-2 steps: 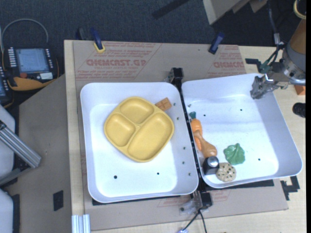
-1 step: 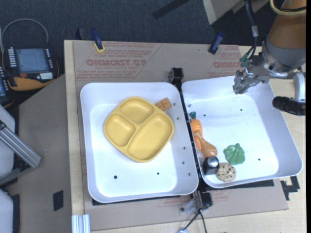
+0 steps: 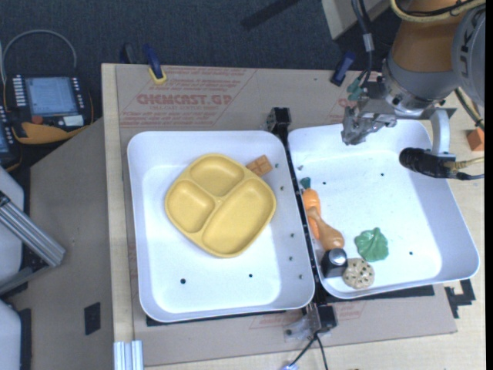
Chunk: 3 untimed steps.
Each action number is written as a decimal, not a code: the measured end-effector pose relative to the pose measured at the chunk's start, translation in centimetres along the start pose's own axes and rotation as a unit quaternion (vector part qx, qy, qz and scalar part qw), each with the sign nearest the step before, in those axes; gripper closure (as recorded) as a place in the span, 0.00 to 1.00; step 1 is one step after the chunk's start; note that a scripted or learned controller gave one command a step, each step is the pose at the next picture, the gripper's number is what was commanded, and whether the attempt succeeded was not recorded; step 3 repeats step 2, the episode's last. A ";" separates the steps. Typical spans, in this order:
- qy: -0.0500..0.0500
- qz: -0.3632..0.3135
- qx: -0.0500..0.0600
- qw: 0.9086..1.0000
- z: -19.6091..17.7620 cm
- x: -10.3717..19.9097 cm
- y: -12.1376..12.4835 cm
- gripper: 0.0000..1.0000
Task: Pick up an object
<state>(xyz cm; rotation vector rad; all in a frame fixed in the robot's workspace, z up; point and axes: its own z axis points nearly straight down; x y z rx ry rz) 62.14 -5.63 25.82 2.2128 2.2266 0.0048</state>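
The arm [image 3: 431, 29] comes in from the upper right and its gripper [image 3: 356, 133] hangs over the far rim of the right bin [image 3: 431, 230], near that bin's 11 o'clock corner. From this slanted height the tool is a small dark cluster, and I cannot tell whether it is released or clenched; nothing is visible in it.

The left bin [image 3: 154, 268] carries a yellow divided plate [image 3: 220, 204], with a small brown block [image 3: 259, 164] just beside the plate's 1 o'clock edge.

The right bin's things sit together along its near-left side, well apart from the gripper. The carrot [image 3: 314, 216] is the largest of them and lies close against the bin's left wall; its long axis runs roughly 12 to 5 o'clock, green top at the far end. From the gripper it lies at about 7 o'clock. Below it are the green leafy piece [image 3: 373, 243], the cookie [image 3: 358, 272], and a small dark round object [image 3: 334, 260] touching the carrot's near end.

In my judgement the pick turns on travelling toward 7 o'clock and closing across the carrot's width.
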 end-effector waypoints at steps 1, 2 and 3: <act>0.001 0.001 0.003 1.000 1.7 4.5 1.0 1.00; 0.001 0.000 0.004 1.000 3.2 9.9 1.2 1.00; 0.001 0.000 0.004 1.000 3.2 9.9 1.2 1.00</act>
